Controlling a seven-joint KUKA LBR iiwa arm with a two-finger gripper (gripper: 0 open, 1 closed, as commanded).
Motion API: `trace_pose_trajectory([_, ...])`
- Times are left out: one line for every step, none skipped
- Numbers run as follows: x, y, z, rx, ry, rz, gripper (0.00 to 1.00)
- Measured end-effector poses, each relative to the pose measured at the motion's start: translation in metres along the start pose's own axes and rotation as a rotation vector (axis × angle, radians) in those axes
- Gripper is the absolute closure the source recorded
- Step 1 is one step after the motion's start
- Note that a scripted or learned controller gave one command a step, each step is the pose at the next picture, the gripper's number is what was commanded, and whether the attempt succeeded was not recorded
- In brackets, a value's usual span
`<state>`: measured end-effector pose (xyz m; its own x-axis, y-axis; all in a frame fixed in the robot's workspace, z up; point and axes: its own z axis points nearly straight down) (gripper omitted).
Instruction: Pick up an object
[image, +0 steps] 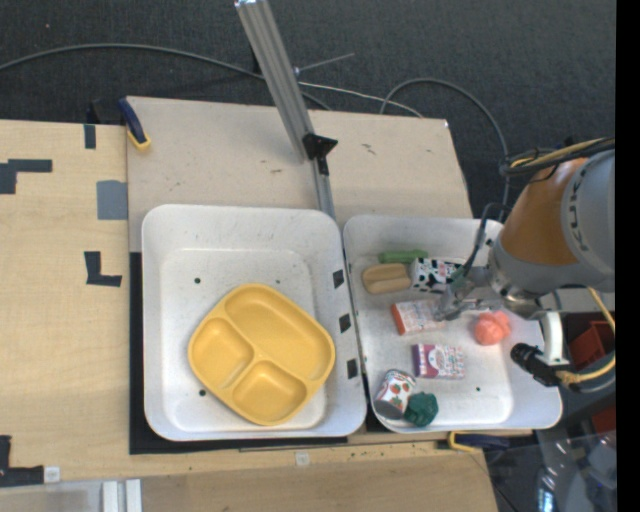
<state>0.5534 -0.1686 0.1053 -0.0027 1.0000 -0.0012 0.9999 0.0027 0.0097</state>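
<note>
The right bin (500, 405) holds several small objects. A green piece (402, 257) and a tan bread-shaped piece (384, 278) lie at its far side, next to a black-and-white cow-patterned carton (432, 272). A red and white box (412, 317) lies in the middle. A pink ball (490, 328) sits to its right. Nearer the front are a purple and white box (439, 360), a small patterned cup (395, 391) and a dark green lump (422, 408). My gripper (455, 302) hangs low between the carton, the red box and the ball, at the red box's right end.
The left bin (170, 240) holds a yellow divided plate (262, 352). A grey metal pole (285, 90) slants across the bench's far side. The grey and orange arm (545, 235) covers the right bin's far right corner. Cables lie beyond the bench.
</note>
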Motion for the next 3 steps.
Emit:
trace_pose_trajectory([0.001, 0.01, -0.057, 0.006, 0.0, 0.001, 1.0])
trace_pose_trajectory([0.004, 0.012, -0.1, 0.006, 0.0, 0.001, 1.0])
trace_pose_trajectory([0.004, 0.014, -0.146, 0.006, 0.0, 0.001, 1.0])
